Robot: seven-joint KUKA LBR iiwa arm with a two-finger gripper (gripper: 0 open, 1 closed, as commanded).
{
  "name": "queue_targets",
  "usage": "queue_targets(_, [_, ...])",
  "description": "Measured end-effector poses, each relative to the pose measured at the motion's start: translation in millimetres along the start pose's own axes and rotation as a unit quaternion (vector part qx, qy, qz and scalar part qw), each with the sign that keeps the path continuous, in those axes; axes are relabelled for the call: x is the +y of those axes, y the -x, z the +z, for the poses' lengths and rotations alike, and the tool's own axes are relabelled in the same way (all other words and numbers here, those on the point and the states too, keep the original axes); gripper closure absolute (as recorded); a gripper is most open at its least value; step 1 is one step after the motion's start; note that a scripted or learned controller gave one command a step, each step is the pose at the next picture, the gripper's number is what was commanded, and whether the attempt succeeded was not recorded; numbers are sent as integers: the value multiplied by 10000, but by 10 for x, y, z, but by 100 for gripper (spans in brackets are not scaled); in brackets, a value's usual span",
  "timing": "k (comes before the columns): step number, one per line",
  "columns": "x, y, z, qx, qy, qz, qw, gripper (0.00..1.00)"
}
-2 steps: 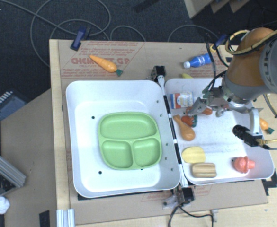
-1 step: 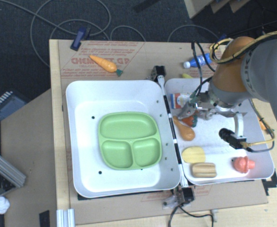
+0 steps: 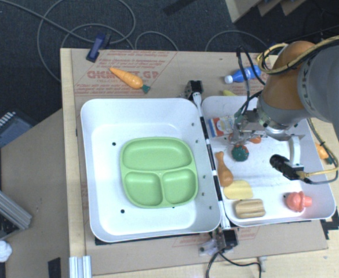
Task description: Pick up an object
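Tan block: lies at the near edge of the right bin, touching the yellow piece. Risk: a grasp here may drag the neighbour along or close on both.
Pink object: near right corner, apart from the other items. Risk: the bin wall is close and could foul the gripper on descent.
Club-shaped tan piece: lies along the inner wall of the right bin. Risk: wall contact on any attempt here.
Green ball: judged the likely target. It rests on the bin floor around mid-bin, just beside the gripper. Risk: the round body may roll or squirt clear if closure is off-centre, or be pushed aside by a misaligned descent.
Gripper: low over the far half of the right bin. Opening width: cannot tell from this view. No item is seen held.
Flat red-and-white item: near the far inner corner, beside the gripper. Risk: may be nudged.
Left bin: carries a green divided plate, well apart from the arm. No hazard expected.
Carrot, blue bottle: on the surface beyond the bins, out of play.
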State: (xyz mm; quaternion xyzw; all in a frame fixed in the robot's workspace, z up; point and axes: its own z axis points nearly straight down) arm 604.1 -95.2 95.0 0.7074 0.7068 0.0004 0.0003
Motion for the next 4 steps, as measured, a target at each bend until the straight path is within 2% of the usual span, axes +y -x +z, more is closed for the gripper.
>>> queue_targets(1, [-2, 0, 2, 1, -3, 0, 10000, 0])
queue_targets(2, [-337, 17, 102, 1, -11, -1, 10000, 0])
queue_targets(3, [-334, 14, 6, 0, -4, 2, 10000, 100])
queue_targets(4, [-317, -1011, -902, 7, 3, -15, 10000, 100])
